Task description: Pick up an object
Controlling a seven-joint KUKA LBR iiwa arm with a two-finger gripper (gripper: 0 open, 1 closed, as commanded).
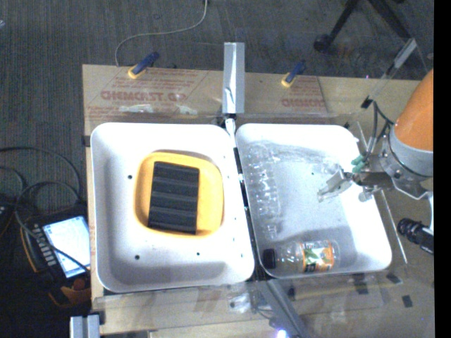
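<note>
From above I see my gripper (337,186) hovering with fingers parted and nothing between them over the right bin (366,255), where a clear plastic bottle (299,255) lies sideways along the near wall, well below the fingers.

Cardboard-topped bench (204,90) bearing two white bins (113,259), side by side.

clear plastic bottle (299,255) with orange label lies on its side, right bin's (366,248) near edge.
</note>
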